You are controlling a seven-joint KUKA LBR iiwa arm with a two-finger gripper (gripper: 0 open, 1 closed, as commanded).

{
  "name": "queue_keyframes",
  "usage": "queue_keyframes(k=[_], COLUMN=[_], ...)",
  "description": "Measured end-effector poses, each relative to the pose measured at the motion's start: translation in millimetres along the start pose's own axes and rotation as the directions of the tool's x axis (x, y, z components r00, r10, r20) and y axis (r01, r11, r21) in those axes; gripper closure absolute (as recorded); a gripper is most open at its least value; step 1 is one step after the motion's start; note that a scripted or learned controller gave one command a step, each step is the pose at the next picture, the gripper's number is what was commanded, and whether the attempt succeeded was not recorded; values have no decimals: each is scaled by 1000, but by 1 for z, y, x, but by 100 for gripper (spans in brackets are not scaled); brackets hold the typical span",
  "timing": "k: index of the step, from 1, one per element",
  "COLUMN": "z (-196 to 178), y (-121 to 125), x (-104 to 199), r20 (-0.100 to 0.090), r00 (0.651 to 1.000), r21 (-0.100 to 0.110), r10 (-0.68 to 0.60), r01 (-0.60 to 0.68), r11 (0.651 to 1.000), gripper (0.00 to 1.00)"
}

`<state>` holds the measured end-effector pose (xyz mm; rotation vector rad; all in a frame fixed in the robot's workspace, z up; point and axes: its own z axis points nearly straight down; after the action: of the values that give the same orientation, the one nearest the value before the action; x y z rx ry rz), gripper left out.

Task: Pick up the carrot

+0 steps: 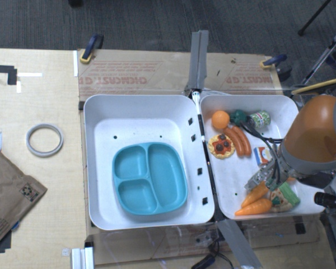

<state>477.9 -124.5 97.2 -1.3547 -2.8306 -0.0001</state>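
While the carrot [254, 207] lies at the front of the right bin [229, 203], a second orange piece [256, 193] sits just above it, and the gripper [262, 178] is right down on that piece; fingers too blurred, cannot tell their state.

My own arm [316, 130] is covering the near-right corner of the right bin [243, 101], and my jaws are sitting too small and cluttered to read. A carrot [256, 193] is lying partly under them, while a brown box [8, 192] is running off the left edge.
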Motion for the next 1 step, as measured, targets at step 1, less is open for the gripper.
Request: queue_keyframes(k=[1], z=[-92], y=[52], x=[64], r20=[3], r00=[874], r21=[0], r10=[486], r01=[-486], r11=[874], gripper=[100])
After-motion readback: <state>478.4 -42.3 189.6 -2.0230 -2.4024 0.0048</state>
